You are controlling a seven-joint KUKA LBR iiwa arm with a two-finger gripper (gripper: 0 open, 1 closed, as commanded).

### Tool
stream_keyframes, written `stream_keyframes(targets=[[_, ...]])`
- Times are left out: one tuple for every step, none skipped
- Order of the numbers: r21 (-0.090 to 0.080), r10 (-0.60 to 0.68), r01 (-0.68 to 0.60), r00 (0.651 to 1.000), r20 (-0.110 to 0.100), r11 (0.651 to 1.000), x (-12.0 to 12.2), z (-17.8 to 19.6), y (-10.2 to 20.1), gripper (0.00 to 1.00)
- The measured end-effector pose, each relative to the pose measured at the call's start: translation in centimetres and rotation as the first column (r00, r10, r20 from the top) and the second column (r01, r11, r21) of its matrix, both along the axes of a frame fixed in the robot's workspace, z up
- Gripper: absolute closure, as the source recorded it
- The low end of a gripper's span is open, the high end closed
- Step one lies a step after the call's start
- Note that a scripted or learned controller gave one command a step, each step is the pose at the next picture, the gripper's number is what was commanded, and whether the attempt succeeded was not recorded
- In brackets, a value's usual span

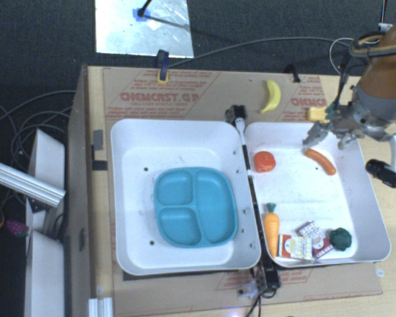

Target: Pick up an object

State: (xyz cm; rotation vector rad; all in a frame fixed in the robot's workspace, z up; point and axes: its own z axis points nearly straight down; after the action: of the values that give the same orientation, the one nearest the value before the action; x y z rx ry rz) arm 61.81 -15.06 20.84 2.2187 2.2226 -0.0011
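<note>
Your bench (pixel 185 88) carries a cardboard sheet printed with red lettering that looks like "CHEMCAST", though the rest is too small for you to read. On it sit two white bins side by side. The left bin (pixel 135 144) holds a blue divided plate (pixel 195 205) with three compartments, lying flat near the bin's middle. The right bin (pixel 366 210) holds the loose items you can choose from.

The arm (pixel 383 78) comes in from the right, its orange band above the wrist, and the gripper (pixel 330 136) hangs over the far right part of the right bin. You can see two pale fingers (pixel 315 136) spread apart, released, with nothing between them. They sit just beside the near end of an orange-red sausage (pixel 321 161), which lies slanted on the bin floor; you cannot tell whether a fingertip touches it.

A small carton (pixel 305 243) lies at the near edge of the right bin, red and white with print you cannot read. An orange carrot (pixel 271 224) with a green top lies along the left wall. A red-orange tomato (pixel 264 161) sits near the far left corner. A dark green piece like broccoli (pixel 341 238) rests just beside the carton. A yellow banana (pixel 272 96) lies on the cardboard beyond the bins.
</note>
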Motion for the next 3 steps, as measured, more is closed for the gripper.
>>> stream_keyframes(targets=[[0.002, 0.002, -0.002, 1.000, -0.001, 1.000, 5.0, -10.2, 4.4, 0.00], [0.001, 0.000, 0.000, 1.000, 0.001, 1.000, 1.8, -12.4, 5.7, 0.00], [-0.001, 0.000, 0.000, 1.000, 0.006, 1.000, 5.2, 3.1, 1.3, 0.00]])
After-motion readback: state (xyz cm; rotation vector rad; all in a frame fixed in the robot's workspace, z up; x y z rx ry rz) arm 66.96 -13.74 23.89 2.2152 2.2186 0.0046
